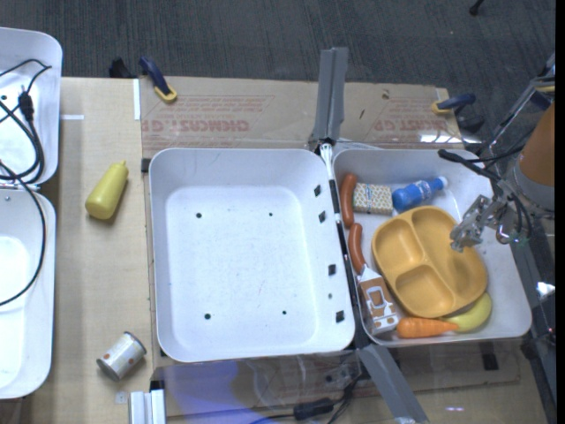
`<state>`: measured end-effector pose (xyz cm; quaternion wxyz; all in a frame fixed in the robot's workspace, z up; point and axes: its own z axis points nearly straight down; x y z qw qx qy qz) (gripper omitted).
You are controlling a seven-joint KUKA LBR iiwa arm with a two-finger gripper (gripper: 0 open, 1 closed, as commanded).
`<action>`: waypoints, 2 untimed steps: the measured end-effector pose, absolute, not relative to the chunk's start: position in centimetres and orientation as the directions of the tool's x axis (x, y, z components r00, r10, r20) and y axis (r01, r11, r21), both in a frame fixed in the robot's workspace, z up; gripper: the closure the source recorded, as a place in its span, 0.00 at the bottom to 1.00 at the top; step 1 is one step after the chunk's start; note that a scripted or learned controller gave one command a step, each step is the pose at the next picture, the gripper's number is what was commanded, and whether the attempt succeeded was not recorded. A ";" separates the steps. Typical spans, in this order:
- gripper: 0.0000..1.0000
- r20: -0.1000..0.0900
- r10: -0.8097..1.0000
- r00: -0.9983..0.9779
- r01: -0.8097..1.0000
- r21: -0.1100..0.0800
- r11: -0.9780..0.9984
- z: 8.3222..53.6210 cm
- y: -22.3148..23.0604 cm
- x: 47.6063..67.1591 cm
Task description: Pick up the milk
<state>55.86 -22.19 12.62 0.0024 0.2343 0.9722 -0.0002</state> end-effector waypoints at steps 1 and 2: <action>1.00 -0.008 -0.166 -0.986 -0.166 -0.003 0.986 9.5 -19.9 54.3; 1.00 -0.006 -0.451 -0.893 -0.451 -0.002 0.893 18.6 -22.1 54.2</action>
